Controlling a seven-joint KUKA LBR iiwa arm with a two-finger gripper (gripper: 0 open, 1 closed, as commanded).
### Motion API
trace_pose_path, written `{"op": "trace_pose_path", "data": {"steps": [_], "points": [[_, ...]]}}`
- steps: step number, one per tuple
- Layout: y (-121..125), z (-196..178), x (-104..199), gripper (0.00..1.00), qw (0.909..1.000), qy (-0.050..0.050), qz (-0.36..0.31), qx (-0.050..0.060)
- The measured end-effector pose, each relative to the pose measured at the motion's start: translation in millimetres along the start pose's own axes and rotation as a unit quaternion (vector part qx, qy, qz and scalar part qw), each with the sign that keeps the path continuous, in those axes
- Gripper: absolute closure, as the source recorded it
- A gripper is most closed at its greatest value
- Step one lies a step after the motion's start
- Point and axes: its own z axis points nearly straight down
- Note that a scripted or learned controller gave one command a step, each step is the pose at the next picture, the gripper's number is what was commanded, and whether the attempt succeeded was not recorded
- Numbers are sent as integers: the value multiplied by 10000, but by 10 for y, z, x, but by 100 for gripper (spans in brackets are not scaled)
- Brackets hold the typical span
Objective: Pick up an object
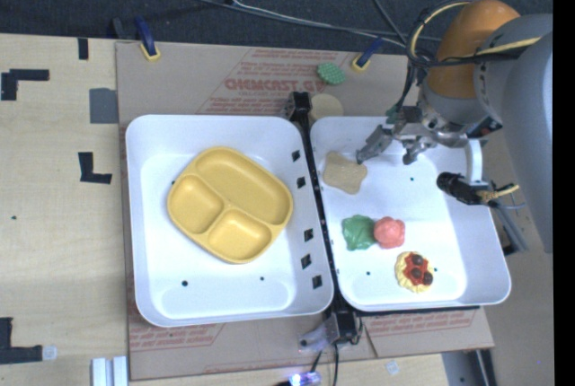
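The grey arm [521, 61] with its orange band reached in from the right over the right-hand bin [476, 276]. The left-hand bin [153, 151] held a yellow three-compartment tray [230, 204], lying at a slant near its middle. The gripper [386, 146] hung over the right bin's upper part, its fingers [370, 148] spread apart and clamped on nothing; one fingertip sat just beside the tan slice of toy bread [342, 172] at the bin's upper left. Lower down, a green toy vegetable [358, 232] touched a pink toy fruit [389, 232]. Below them lay a small yellow toy with red and dark spots [414, 271]. A green toy [331, 73] rested on the cardboard behind the bins.
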Motion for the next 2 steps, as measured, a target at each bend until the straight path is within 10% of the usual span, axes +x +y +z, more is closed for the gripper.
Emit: {"op": "trace_pose_path", "data": {"steps": [1,2], "points": [[12,-128,8,100,10000,0,-11,-16],[94,-671,86,100,10000,4,-5,-46]]}}
